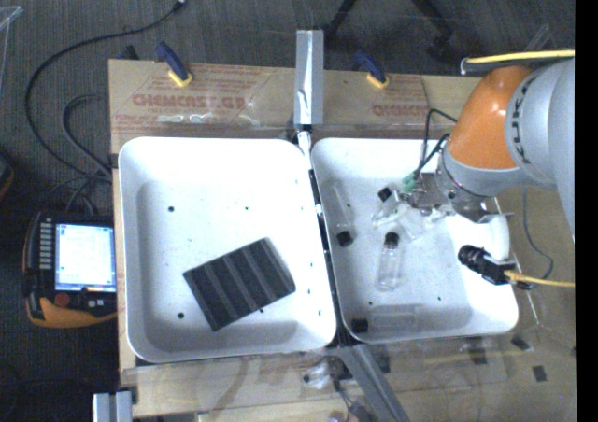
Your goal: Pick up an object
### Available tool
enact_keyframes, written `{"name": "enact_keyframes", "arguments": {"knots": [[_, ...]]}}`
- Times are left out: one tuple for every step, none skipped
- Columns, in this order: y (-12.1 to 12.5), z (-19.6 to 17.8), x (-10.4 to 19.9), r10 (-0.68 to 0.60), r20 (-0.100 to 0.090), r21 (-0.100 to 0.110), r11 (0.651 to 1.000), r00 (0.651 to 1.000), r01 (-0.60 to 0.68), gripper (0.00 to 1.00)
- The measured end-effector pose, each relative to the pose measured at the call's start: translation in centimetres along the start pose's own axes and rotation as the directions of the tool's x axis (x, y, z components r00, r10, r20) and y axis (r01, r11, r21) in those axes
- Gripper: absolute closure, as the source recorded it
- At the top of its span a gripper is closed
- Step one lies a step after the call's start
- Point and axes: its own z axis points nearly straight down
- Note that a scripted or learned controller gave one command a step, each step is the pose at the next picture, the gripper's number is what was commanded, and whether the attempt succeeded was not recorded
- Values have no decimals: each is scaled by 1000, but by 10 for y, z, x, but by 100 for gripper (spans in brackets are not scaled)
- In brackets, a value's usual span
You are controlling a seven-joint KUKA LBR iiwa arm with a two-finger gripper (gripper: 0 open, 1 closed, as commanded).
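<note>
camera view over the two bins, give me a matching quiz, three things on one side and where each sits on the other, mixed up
Things:
1. dark ribbed block
2. clear vial
3. claw

Places:
A. over the right bin, near its upper middle
B. lying in the left bin, toward its lower middle
C. lying on the floor of the right bin, below the claw in the view

Pairs: 1-B, 2-C, 3-A

The grey arm [551,121] is seen reaching in from the right, its orange band [486,131] turned toward the camera just above the wrist. The wrist is angled down and to the left. The gripper [404,215] is held low at the arm's left end, with its pale, see-through fingers [388,218] pointed leftward; their spacing cannot be made out.
</note>
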Motion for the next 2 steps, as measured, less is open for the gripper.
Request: {"name": "enact_keyframes", "arguments": {"knots": [[-27, -42, -32, -11, 0, -2, 1000, 1000, 11, 0], [17, 28, -1, -25, 5, -15, 1000, 1000, 25, 0]]}}
